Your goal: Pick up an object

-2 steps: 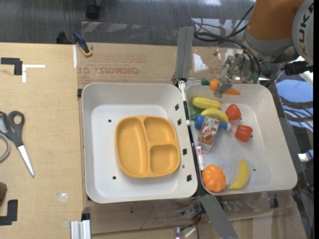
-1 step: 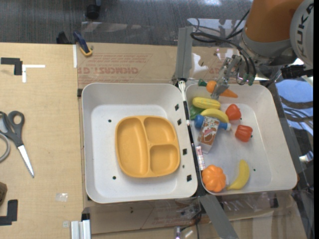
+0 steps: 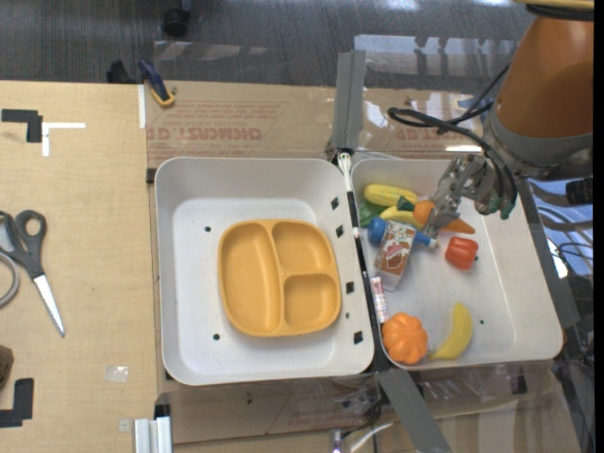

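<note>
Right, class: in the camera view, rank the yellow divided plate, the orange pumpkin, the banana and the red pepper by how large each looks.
Largest to smallest:
1. Yellow divided plate, by far.
2. Orange pumpkin and banana: too alike to rank; the banana is longer, the pumpkin wider.
3. Red pepper, smallest.

Bright even overhead light, soft shadows, slightly grainy

- A light wooden benchtop (image 3: 75, 253) fills the left side.
- Scissors (image 3: 36, 262) with grey handles lie on it near the left edge.
- Black tape marks (image 3: 24, 121) sit at its upper left.
- A sheet of brown cardboard (image 3: 236, 125) with printed lettering lies under the bins.
- Beyond the bench, a dark grey floor (image 3: 283, 17) catches bright patches of light.
</note>
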Controlling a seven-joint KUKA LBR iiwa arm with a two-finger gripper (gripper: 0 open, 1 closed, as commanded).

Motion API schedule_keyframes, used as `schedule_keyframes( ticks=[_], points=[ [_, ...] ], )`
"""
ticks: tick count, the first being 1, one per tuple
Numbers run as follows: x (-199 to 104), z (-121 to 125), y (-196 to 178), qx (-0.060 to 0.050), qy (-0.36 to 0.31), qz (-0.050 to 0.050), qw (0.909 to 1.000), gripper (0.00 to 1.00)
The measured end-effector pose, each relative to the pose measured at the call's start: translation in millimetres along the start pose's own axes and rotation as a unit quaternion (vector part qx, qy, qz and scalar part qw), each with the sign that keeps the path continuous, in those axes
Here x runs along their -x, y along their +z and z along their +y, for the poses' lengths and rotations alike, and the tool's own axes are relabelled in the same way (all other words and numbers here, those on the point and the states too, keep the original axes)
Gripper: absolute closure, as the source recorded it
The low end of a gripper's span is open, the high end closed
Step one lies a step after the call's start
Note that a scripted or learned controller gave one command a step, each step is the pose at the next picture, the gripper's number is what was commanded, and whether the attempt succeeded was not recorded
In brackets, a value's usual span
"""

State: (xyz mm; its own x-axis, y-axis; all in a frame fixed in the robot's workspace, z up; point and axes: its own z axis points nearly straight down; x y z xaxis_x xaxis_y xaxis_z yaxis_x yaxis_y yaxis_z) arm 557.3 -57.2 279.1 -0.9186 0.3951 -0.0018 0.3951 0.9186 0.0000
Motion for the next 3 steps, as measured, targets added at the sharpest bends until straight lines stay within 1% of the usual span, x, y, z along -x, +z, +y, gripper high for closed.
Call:
schedule_keyframes(
  ticks=[1, 2, 3],
  points=[
    [36, -108, -44, 0.0, 0.045, -0.001, 0.999, 1.0],
    [-31, -99, 187, 0.0, 0.161, 0.0, 0.987, 1.0],
    [-15, -10, 64, 0.0, 0.132, 0.0, 0.9913, 1.0]
  ],
)
